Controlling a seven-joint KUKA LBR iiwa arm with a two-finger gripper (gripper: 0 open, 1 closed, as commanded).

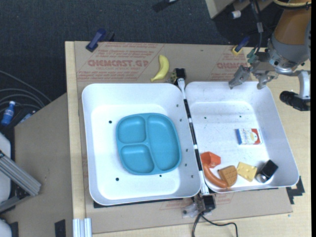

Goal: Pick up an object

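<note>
My gripper (pixel 250 81) hangs over the far rim of the right bin (pixel 222 102), open, its two grey fingers spread with nothing between them. Well below it, in that bin, lies a small white, blue and red carton (pixel 247 136). Along the bin's near edge sit an orange-red piece (pixel 211 158), a red sausage (pixel 213 179), a brown slice (pixel 228 174), a yellow cheese wedge (pixel 246 171) and a black object (pixel 267 170). None of these touches the gripper.
The left bin (pixel 98 112) holds a blue divided plate (pixel 148 143). A yellow banana (pixel 160 68) lies on the board behind the bins, next to a black clip (pixel 179 75). A blue clamp (pixel 95 39) sits at the board's far left corner.
</note>
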